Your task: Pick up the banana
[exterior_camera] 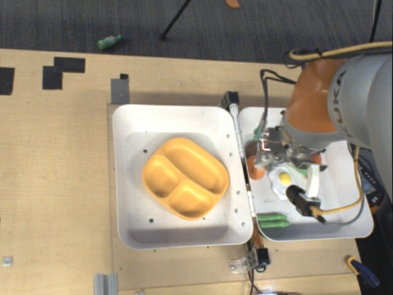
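Observation:
My gripper (268, 157) reaches down into the right bin (344, 226), close to its left wall. The grey arm with its orange band (313, 100) covers the bin's upper half and hides what lies beneath it. Just below the gripper lies a white fried-egg toy with a yellow yolk (283, 180). A small orange-red piece (255, 171) sits at the gripper's left side, against the bin wall.
A green pod-shaped toy (272, 219) lies at the right bin's front left corner. The left bin (132, 226) holds a yellow divided plate (184, 177). A green object (110, 41) and an orange scrap (232, 3) lie on the floor beyond the bench.

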Robot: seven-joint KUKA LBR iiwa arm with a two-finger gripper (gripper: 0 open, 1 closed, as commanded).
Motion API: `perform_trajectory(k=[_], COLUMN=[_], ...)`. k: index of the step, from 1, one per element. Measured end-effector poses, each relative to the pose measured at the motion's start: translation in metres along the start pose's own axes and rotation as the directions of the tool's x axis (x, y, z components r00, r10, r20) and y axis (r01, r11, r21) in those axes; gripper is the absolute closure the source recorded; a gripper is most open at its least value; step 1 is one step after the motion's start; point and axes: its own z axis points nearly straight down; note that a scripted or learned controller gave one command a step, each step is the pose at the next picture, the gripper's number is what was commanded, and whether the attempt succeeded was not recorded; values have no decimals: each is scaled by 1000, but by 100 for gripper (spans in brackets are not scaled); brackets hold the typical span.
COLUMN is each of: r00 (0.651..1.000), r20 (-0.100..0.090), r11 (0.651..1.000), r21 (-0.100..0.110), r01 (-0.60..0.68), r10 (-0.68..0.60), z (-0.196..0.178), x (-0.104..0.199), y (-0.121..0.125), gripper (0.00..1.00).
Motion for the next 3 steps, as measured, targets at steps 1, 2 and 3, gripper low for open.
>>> perform_trajectory(k=[1, 2, 3], r00=[1000, 1000, 978], r20=[1, 1, 0], r11=[1000, 1000, 978], r21=[-5, -3, 0], r01=[11, 12, -210], r10=[-11, -12, 210], z=[-111, -111, -68], x=[-39, -38, -24], y=[-7, -8, -43], gripper=[100, 0, 0])
